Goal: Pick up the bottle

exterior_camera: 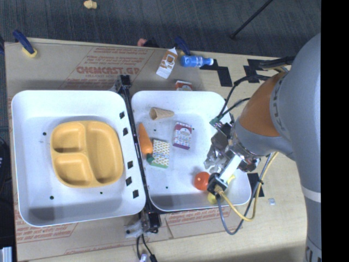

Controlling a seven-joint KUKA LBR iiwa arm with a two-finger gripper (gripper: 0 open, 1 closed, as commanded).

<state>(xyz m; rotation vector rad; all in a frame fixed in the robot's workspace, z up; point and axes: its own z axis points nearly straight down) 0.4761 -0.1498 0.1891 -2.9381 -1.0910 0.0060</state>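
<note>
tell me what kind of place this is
Most likely a robotics lab bench, not a kitchen: a grey arm reaches over a white bin of toy-like food, a carrot and a cone, beside a second bin holding a yellow tray.

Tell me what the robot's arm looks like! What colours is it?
The arm is big, round and smooth grey, with an orange band above its wrist. At the end sits a small silvery metal gripper. Thin black cables curl beside it, and a yellow cable loops underneath.
</note>
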